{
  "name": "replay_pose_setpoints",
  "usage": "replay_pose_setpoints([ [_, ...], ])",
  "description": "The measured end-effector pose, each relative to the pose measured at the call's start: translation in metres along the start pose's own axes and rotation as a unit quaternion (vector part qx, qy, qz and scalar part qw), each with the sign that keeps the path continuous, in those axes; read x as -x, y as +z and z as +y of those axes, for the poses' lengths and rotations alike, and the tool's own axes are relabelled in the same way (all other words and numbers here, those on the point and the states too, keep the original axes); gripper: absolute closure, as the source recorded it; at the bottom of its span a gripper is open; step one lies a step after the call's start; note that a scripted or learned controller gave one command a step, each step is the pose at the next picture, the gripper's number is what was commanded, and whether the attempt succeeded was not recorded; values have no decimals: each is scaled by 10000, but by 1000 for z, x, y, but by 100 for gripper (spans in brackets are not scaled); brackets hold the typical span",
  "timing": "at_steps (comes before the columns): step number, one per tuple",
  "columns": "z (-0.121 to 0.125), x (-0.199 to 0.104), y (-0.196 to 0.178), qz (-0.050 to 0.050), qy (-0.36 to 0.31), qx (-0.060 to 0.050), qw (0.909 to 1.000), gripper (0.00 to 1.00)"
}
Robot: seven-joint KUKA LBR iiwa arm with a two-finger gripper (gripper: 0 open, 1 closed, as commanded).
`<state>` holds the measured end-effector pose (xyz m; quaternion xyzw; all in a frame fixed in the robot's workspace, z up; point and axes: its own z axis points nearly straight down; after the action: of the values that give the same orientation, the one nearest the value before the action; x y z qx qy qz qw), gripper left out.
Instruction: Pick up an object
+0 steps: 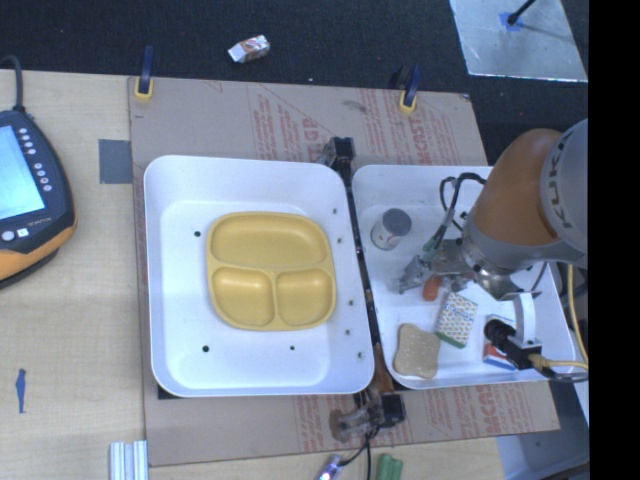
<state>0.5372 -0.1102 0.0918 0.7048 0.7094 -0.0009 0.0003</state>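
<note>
hand (418, 271) low in right bin (372, 298), mid-bin, just beside orange piece (431, 289); finger spread: cannot tell, nothing seen held. step: descent to grasp. next: settle over piece, close, lift. grey cup (390, 228) near bin's far-left corner.

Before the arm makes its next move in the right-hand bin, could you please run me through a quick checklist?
1. Gripper over the right bin: ok.
2. Object between the fingers: cannot tell; the tip looks grey and blurred.
3. Nearest candidate, a small orange piece beside the tip: ok, within easy reach.
4. Grey-capped cup apart from the gripper: ok.
5. Beige sponge and patterned packet lying unobstructed: ok.
6. Yellow divided tray lying in the left bin: ok.
</note>
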Motion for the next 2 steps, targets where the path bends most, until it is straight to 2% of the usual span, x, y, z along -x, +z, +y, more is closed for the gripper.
replay_pose_setpoints([
  [1,0,2,-10,-14,-13,1,10000,100],
  [2,13,-66,-101,12,9,-4,10000,100],
])
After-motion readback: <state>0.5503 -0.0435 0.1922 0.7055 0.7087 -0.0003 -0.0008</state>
